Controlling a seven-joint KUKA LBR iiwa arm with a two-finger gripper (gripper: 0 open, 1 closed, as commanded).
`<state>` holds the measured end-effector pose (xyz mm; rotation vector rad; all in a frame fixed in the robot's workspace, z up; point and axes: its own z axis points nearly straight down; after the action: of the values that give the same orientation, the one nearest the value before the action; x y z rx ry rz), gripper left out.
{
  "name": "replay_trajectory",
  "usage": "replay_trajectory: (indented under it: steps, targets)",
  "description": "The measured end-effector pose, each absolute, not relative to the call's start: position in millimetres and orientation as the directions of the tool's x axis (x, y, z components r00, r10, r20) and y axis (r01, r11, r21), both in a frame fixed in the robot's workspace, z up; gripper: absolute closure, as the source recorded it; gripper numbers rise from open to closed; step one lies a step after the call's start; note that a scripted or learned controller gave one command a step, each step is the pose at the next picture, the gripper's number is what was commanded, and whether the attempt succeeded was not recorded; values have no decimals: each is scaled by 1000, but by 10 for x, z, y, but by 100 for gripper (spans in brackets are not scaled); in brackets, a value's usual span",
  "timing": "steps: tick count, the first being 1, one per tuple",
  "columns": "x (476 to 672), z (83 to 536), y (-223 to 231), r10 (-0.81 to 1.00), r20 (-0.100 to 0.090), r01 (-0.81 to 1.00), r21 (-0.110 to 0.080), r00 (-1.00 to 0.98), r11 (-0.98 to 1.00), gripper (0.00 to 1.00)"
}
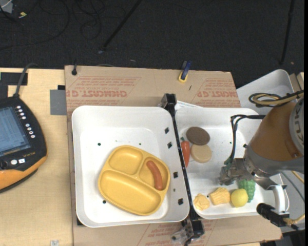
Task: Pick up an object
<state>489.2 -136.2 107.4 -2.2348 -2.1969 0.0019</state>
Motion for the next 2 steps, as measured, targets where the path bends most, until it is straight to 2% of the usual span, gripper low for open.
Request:
replay_trajectory:
  steps: [1, 2]
  targets:
    - [4886, 1168, -1377, 1000, 6, 1000, -9, 24, -24, 100]
    - [4767, 1905, -258, 1000, 6, 1000, 2, -11, 11, 100]
